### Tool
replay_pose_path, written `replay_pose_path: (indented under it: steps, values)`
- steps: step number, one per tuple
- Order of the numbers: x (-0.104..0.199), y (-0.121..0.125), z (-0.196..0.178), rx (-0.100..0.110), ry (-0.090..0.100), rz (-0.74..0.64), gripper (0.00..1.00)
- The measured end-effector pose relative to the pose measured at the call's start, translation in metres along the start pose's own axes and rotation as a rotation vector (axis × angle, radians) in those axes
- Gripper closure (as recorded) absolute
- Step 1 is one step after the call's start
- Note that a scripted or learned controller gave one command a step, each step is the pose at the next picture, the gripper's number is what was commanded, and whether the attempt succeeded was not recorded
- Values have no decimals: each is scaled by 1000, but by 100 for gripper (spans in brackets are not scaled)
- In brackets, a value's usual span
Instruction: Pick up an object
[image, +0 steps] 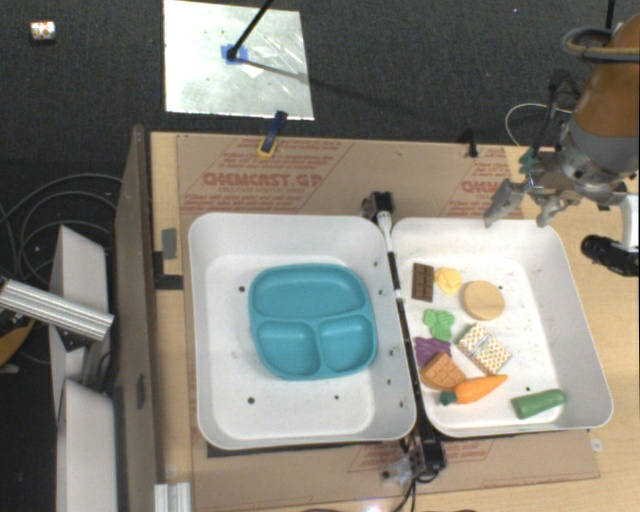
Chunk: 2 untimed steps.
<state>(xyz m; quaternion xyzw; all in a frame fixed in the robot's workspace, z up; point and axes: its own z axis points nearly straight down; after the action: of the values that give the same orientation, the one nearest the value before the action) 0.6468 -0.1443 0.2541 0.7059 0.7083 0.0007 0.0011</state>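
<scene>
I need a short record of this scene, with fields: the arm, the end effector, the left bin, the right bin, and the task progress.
arm: reaches in from the right, above the far right corner of the right bin
end effector: open, fingers spread, nothing between them
left bin: holds a blue divided tray
right bin: holds toy foods, among them a brown bar, a tan disc, a carrot and a green piece
progress: no object picked up yet
</scene>
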Motion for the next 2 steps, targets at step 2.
replay_pose_path:
  steps: [2]
  values:
    - [52,-63,159,5,3,-2,0]
